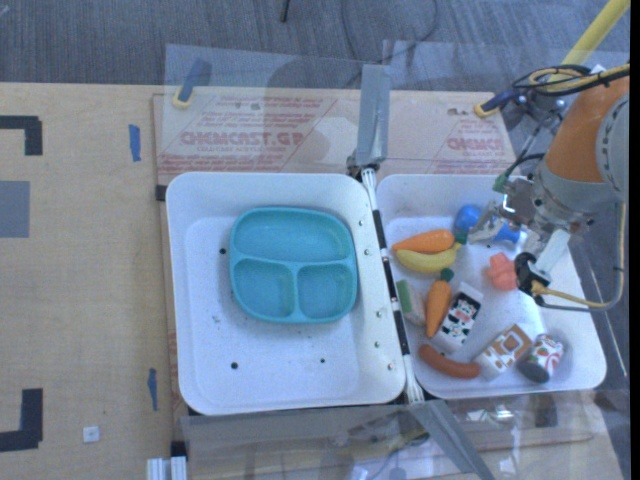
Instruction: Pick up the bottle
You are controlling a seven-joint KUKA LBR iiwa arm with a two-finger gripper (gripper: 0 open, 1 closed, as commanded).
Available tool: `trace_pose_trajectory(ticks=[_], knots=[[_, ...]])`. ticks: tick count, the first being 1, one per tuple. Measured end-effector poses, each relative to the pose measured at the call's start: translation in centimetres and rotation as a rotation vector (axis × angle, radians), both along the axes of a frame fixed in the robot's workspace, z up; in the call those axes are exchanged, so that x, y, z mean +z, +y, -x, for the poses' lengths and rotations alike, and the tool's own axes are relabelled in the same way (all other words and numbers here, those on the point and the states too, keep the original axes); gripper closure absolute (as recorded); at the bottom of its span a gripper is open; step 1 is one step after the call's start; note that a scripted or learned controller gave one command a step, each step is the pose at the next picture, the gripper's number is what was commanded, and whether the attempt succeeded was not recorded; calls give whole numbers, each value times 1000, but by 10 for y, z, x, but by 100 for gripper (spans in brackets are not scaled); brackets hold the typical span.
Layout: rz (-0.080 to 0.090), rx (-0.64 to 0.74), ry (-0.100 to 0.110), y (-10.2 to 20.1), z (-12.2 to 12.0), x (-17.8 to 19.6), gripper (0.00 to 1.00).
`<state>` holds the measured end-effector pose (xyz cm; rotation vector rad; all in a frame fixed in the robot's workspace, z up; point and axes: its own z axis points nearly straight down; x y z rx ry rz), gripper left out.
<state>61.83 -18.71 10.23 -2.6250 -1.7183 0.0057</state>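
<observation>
Pincer (497, 230) hangs low over the far part of the right bin (592, 368), beside a blue ball (467, 217); its state I cannot tell; the bottle (459, 318), white with black patches, lies nearer and left, apart from it, touching a carrot (437, 306)

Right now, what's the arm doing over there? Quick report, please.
Gripper low over right bin, grip unclear. Bottle lying among toys, not picked up. Carrot pressed against it.
</observation>
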Motion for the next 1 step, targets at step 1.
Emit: trace_pose_trajectory(ticks=[1], knots=[[0,1,3,0,0,8,100]])
